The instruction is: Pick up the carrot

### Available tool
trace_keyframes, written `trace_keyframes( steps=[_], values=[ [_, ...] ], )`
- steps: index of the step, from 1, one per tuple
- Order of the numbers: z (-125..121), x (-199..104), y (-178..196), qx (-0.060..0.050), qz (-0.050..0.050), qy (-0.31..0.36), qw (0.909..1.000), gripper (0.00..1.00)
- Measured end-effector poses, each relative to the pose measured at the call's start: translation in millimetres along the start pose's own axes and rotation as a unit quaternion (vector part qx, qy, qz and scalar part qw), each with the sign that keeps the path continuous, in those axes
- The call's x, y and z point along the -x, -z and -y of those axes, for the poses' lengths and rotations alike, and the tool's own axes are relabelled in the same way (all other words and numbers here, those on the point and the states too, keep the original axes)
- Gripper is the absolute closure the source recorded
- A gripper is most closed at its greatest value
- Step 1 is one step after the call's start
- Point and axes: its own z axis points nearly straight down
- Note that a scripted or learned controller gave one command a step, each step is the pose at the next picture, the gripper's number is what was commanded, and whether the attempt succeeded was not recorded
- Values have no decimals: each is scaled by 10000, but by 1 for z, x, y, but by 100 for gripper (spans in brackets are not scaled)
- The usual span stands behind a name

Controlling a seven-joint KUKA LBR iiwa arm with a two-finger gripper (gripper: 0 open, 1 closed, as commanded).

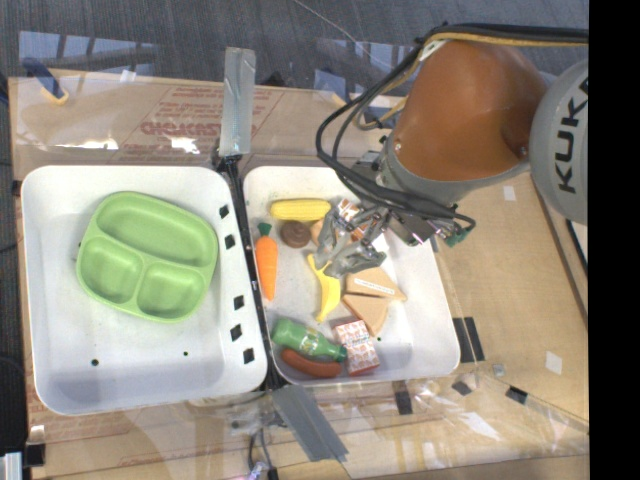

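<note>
A: We see the carrot as smooth matt orange plastic, and the banana looks the same, in yellow.

B: We agree. The bins look like glossy white plastic, and the green plate has a soft sheen.

A: We read the table as matt brown cardboard under clear shiny film, held with grey tape.

B: We take the gripper for bare metal. The orange band above it looks smooth and satin.
</note>
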Motion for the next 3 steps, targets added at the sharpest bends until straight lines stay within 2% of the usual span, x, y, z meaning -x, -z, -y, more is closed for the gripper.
trace_keyframes(
  steps=[1,2,3],
  values=[
    [18,-14,16,-7,0,136,9999,100],
    [25,-3,-14,7,-14,-598,9982,100],
    [-9,40,-5,3,0,-70,10000,100]
  ],
)
